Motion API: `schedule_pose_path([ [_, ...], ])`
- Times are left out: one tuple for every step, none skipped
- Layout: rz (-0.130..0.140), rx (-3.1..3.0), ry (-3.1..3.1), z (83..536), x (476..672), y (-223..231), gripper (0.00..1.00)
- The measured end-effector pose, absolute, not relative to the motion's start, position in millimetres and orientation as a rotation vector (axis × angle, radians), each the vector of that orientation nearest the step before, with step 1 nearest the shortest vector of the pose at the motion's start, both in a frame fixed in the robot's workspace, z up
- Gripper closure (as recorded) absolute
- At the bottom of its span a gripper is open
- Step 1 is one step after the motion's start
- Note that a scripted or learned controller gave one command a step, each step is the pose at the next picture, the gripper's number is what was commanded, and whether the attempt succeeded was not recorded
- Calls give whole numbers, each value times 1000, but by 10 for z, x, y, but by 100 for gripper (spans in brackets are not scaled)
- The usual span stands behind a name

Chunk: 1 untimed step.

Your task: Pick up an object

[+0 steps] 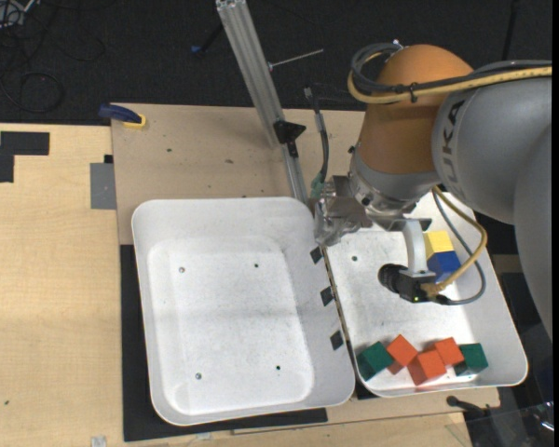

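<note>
Several small blocks lie in the right bin. A yellow block and a blue block sit near its far right side, partly behind the arm's cable. Along the front edge lie a green block, an orange block, a red-orange block, another orange block and a second green block. My gripper hangs over the right bin's back left corner, close to the divider between the bins and well away from the blocks. Nothing shows between its fingers.
The left bin stands beside the right one, with black clips along the shared edge. A slanted aluminium post rises just behind the gripper. A blue clamp lies at the bench's back left.
</note>
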State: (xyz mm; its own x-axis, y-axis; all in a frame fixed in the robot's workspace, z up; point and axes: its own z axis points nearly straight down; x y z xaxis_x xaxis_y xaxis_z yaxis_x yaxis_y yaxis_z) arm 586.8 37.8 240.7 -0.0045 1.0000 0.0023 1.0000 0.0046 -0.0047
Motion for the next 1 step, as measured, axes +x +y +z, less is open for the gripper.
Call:
schedule_pose_path([
  [1, -2215, -2223, 2393, 5827, 904, 100],
])
